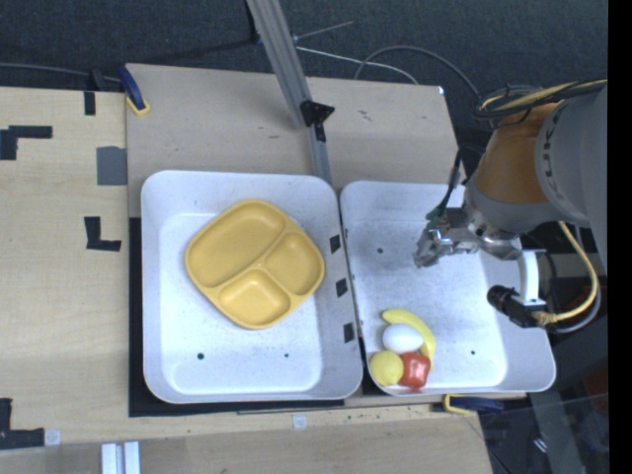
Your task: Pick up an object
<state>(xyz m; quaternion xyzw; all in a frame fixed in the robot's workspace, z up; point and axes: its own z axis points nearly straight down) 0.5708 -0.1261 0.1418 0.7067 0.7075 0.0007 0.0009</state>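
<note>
Your two-finger metal gripper (427,253) hangs over the bare upper part of the right shallow white plastic bin (494,363), its fingertips pointing toward the bin's left side; whether the jaws are apart or together you cannot tell from this slanted view, and nothing is visible between them. Behind it you see the grey arm with its orange band (513,161) coming in from the right, with yellow and black cables looped beside it. The things to pick sit well apart from the gripper, clustered at the near edge of the same bin: a white egg-shaped object (400,338) resting against a curved yellow banana-like piece (419,323), with a round yellow ball-like object (386,367) and a small red block (416,369) just beside them. In the left shallow white bin (163,363) you have a yellow three-compartment plastic tray (255,263), lying flat and turned at an angle. Both bins rest on a light wooden bench (59,294) marked with black tape pieces, a grey metal pole (281,47) slants in from the top, and dark carpet (118,13) lies beyond.
</note>
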